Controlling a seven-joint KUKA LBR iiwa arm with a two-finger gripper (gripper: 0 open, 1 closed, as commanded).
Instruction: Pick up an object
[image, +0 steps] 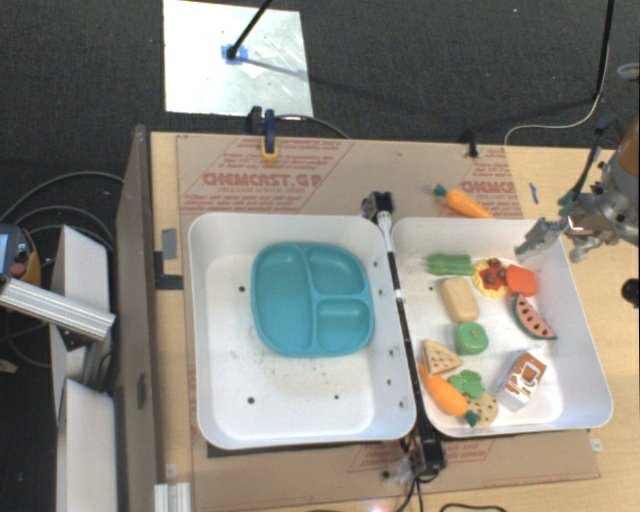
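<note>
The right bin (585, 350) holds several toy foods: a green pickle (450, 264), a pizza piece (490, 277), a red piece (521, 280), a watermelon slice (532, 318), a beige loaf (460, 298), a green round piece (470, 338), a sandwich wedge (438, 357), a carrot (445, 395), broccoli (465, 381), a cookie (483, 407) and a small carton (524, 378). My gripper (556, 246) hangs above the bin's far right corner, just right of the red piece. It is open, with nothing between its spread fingers.
The left bin (225, 400) holds a teal divided plate (312, 298). A second carrot (462, 203) lies on the cardboard behind the right bin. A clamp (266, 130) stands at the bench's far edge. Cables run at the upper right.
</note>
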